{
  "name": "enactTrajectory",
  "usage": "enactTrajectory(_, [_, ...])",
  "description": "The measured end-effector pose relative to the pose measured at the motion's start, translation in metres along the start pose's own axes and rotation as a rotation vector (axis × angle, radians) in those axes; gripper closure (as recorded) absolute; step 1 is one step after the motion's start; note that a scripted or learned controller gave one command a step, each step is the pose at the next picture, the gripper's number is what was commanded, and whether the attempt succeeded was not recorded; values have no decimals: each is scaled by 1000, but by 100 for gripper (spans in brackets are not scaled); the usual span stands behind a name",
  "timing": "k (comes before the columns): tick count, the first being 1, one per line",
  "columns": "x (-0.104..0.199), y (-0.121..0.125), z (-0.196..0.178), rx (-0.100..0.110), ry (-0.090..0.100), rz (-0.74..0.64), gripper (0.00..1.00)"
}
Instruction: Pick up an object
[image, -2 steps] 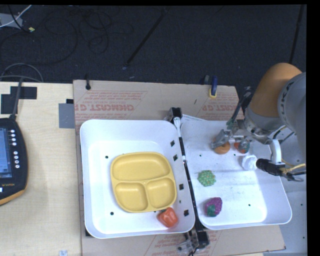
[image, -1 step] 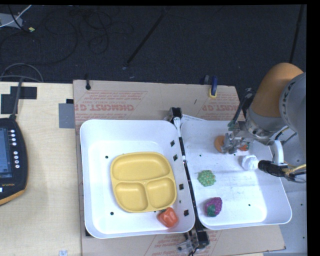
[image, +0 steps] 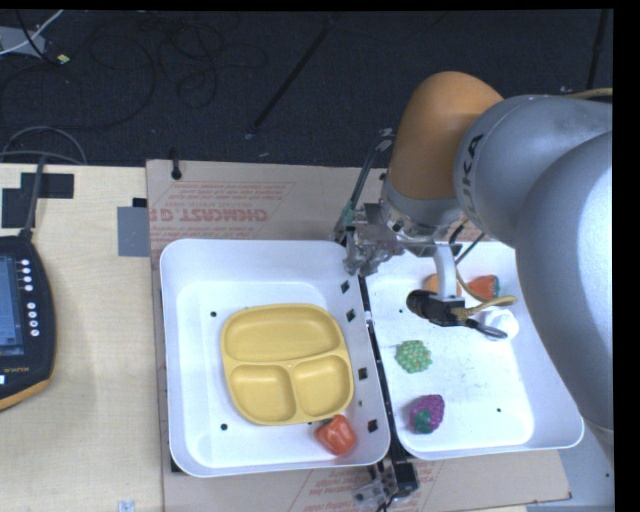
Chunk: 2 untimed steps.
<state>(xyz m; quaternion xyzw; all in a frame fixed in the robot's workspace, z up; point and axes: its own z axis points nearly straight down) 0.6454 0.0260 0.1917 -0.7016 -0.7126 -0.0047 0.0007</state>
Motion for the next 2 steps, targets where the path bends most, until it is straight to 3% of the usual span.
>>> enactTrajectory(1, [17, -35, -184, -11, -5, 13, 100])
enactTrajectory(2, [-2, -97, -192, 8, -7, 20, 100])
